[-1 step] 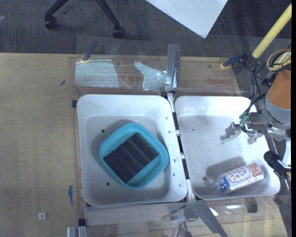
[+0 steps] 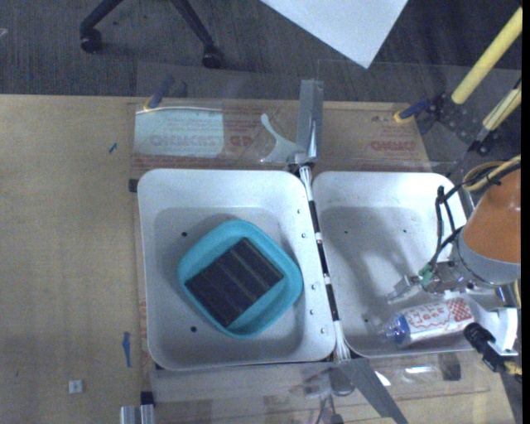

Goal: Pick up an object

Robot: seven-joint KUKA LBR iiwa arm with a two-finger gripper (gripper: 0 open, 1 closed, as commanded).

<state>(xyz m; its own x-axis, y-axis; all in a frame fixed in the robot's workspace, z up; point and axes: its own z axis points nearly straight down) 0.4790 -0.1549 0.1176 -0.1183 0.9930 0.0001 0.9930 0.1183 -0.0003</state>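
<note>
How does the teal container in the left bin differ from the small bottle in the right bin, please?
The teal container is broad, square-ish and rounded; the bottle is slim and long. The container is plain teal with a dark panel on top; the bottle has a red-and-white label. The container sits mid-bin; the bottle lies near the front wall, by the gripper. Both rest on bin floors.

You are looking at a robotics lab or test cell, not a home or shop. The plain wooden bench (image 2: pixel 66 248) carries two shallow white bins, the left bin (image 2: pixel 157 199) and the right bin (image 2: pixel 373 186), fixed side by side with a metal bracket (image 2: pixel 310 116) at the bench's far edge between them. Blue tape marks (image 2: pixel 126 348) dot the bench near its left and near edges. Beyond the far edge you see grey carpet (image 2: pixel 50 66) and the wheeled base of an office chair (image 2: pixel 149 25). The orange-banded arm (image 2: pixel 495 224) with loose cables (image 2: pixel 447 215) stands at the right edge.
</note>
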